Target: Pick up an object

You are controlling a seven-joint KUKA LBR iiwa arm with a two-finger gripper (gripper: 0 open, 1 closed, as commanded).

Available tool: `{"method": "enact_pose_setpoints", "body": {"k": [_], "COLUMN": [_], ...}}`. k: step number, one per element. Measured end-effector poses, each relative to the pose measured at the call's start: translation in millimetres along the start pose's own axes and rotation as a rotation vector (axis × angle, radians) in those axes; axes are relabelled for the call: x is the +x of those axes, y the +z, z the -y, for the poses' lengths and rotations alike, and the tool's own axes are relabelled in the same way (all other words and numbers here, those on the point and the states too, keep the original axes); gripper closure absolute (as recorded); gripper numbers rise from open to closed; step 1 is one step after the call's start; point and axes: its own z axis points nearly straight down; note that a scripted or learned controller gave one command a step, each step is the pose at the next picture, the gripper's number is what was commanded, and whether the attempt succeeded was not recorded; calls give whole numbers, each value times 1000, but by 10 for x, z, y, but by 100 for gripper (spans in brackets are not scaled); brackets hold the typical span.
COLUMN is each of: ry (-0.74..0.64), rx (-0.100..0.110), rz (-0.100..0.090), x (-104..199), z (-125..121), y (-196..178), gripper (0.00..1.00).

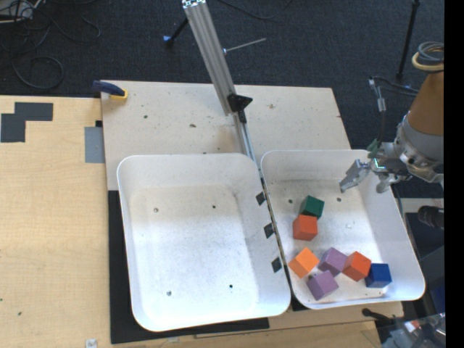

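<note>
Crowded blocks near us risk a slipped grab, since our gripper hangs wide, holding nothing.

The left bin offers a bare floor, open from above. In the right bin the upper half lies free, while blocks crowd the lower part: a green block touching a red-orange block, and lower an orange block, two purple blocks, another red block and a blue block packed close together. A slanted metal rail stands over the bench behind the bins.
</note>
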Motion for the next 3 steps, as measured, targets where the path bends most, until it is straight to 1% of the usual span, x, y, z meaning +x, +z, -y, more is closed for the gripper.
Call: {"method": "enact_pose_setpoints", "body": {"k": [1,2,3], "ry": [-1,2,2], "rx": [-5,1,-1], "rz": [1,0,1], "x": [-1,-76,-137], "z": [-9,-15,-41], "y": [-28,578,1046], "gripper": [0,0,0]}}
